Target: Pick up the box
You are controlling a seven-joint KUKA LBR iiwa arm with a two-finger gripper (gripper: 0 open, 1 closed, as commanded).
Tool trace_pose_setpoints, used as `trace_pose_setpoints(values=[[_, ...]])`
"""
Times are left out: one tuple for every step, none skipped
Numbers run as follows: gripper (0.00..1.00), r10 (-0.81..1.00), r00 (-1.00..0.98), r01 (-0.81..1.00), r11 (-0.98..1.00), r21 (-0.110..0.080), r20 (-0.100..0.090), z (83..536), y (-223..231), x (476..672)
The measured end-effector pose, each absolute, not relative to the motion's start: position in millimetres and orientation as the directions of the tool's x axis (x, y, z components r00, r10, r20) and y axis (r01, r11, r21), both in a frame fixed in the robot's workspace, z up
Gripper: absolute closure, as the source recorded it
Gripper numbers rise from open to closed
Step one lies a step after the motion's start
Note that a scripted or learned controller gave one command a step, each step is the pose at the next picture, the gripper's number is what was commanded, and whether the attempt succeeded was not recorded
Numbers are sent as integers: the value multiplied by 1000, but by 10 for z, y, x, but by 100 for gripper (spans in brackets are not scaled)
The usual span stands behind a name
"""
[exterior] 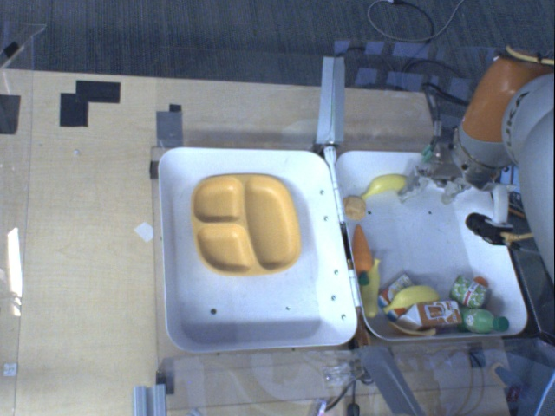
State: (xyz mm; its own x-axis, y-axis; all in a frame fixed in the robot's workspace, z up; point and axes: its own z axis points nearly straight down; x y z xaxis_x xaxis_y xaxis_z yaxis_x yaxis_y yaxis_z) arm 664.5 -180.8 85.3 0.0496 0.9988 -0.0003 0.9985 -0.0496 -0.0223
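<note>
Counter (95,258): pale wood, bearing two shallow white bins side by side.

Left bin (260,323): holds one yellow divided tray (246,224), lying flat near the middle, apparently staged as a place to set things.

Right bin (434,241): holds the loose stock. A banana (386,185) lies at the far edge; a small round tan item (354,206) and a carrot (362,251) lie along the left wall. The remainder is heaped in the near corner, probably where items slid together: a second yellow piece (413,296), a green-labelled can (469,291), a green bottle (482,321) and the box.

Box (431,314): small orange-and-white carton, lying on its side at the near edge of the right bin, touching the yellow piece and just beside the bottle.

Gripper (434,180): hangs over the far part of the right bin, just right of the banana, grasping nothing visible; whether it is released or clenched cannot be told at this size. The box lies well apart from it, toward the near edge, almost straight across the bin.
</note>
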Motion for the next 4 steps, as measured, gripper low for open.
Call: trace_pose_setpoints(values=[[0, 996, -84, 996, 84, 10, -3, 895, -1792, 5588], [0, 996, 86, 996, -86, 10, -1, 879, -1713, 6301], [100, 997, 80, 997, -80, 18, -1, 1014, -1699, 6331], [0, 997, 79, 997, -79, 18, -1, 1012, -1698, 6330]])
